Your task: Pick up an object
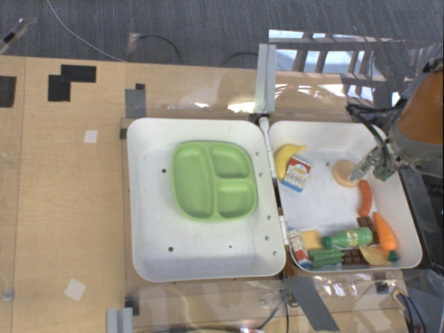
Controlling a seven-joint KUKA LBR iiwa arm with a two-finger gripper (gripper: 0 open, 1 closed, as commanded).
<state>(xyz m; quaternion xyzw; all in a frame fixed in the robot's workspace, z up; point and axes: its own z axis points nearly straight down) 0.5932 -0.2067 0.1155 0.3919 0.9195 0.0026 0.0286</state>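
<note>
The right bin (326, 141) holds a yellow banana (286, 154), a small red and white carton (297, 174), a tan round disc (343, 174), a red sausage (365, 198), an orange carrot (385, 232) and a green bottle (349, 239). My gripper (372, 171) hangs over the right side of this bin, just right of the tan disc and above the sausage. It stands open, one finger (361, 168) reaching to the disc's edge, with nothing between the fingers.
The left bin (149, 255) holds a green divided plate (212, 180). More small items crowd the right bin's front edge around the bottle. A metal frame (333, 57) stands behind the right bin. The arm's orange band (423, 113) looms at the right.
</note>
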